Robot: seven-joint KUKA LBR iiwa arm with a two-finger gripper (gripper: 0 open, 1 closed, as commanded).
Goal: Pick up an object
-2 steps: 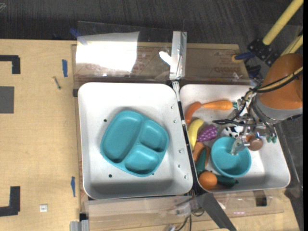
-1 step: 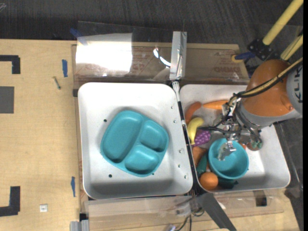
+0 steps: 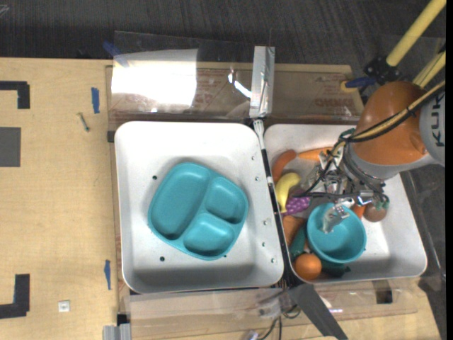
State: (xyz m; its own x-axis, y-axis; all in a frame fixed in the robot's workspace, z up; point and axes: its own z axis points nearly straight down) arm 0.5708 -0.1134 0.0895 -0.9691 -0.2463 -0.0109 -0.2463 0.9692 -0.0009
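The bowl (image 3: 337,236) sits in the right bin (image 3: 407,257), ringed by toy food: a banana (image 3: 286,188), purple grapes (image 3: 297,205) and an orange (image 3: 308,266) just beside it. You can expect it to be light, stiff plastic, smooth and rather slippery, so your best hold is the rim, one finger inside and one outside. Your gripper (image 3: 335,217) hangs over the bowl's near rim, its tip reaching into the hollow. You cannot tell from here how its tip is set, nor whether it touches the bowl; nothing shows as held.
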